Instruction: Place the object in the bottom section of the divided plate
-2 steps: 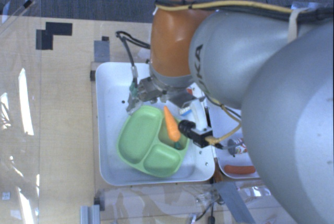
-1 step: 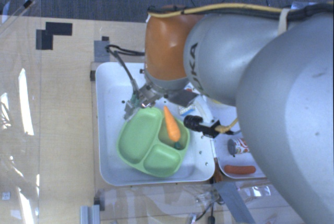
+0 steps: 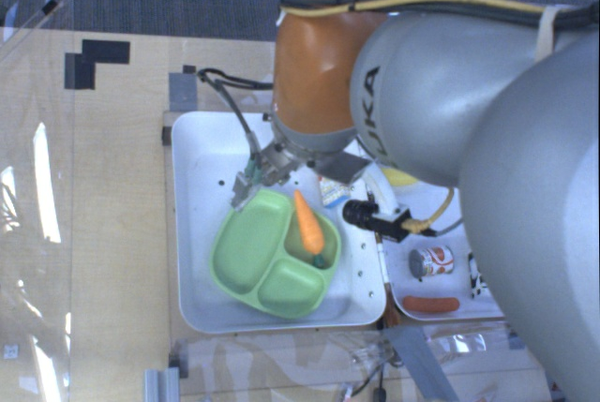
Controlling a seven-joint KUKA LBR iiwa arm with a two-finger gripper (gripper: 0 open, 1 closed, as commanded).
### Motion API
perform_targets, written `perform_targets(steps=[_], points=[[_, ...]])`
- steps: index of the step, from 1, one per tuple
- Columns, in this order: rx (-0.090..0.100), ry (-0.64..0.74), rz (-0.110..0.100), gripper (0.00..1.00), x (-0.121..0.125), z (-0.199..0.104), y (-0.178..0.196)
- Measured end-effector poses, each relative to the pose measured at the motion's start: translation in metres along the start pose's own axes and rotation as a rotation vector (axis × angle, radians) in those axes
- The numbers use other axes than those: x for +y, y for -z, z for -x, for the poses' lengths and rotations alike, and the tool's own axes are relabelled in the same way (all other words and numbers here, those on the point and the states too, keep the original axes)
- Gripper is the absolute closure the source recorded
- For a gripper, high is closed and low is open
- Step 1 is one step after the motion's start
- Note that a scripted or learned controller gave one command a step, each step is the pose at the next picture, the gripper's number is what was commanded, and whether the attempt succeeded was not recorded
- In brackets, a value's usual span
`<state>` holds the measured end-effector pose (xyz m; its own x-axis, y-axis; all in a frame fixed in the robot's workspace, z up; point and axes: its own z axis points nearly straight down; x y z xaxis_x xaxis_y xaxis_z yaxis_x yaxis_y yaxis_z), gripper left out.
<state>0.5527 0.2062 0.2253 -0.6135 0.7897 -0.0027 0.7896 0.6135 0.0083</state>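
Note:
A light green divided plate [image 3: 246,250] lies in the left white bin [image 3: 202,203]. An orange carrot [image 3: 308,222] with a dark green stem end rests in the plate's upper right section, slanting down to the right. The plate's large left section and its small bottom section [image 3: 291,286] hold nothing. My gripper [image 3: 248,182] hangs just above the plate's upper left rim, apart from the carrot and to its left. The big grey and orange wrist covers the bin's back right part.
In the right bin [image 3: 403,302] lie a small red and white can [image 3: 431,260], a reddish sausage [image 3: 431,304] and a yellow item [image 3: 398,175] half under the arm. A white packet [image 3: 333,192] sits beside the carrot's top. Black cables trail over the bin's back.

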Motion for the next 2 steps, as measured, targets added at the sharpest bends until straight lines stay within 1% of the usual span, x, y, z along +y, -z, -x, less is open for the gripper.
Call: perform_targets(steps=[1, 2], points=[[0.000, -0.079, -0.002, 0.00, 0.041, 0.019, 0.013], [0.000, 0.092, -0.002, 0.00, 0.083, 0.083, -0.077]])
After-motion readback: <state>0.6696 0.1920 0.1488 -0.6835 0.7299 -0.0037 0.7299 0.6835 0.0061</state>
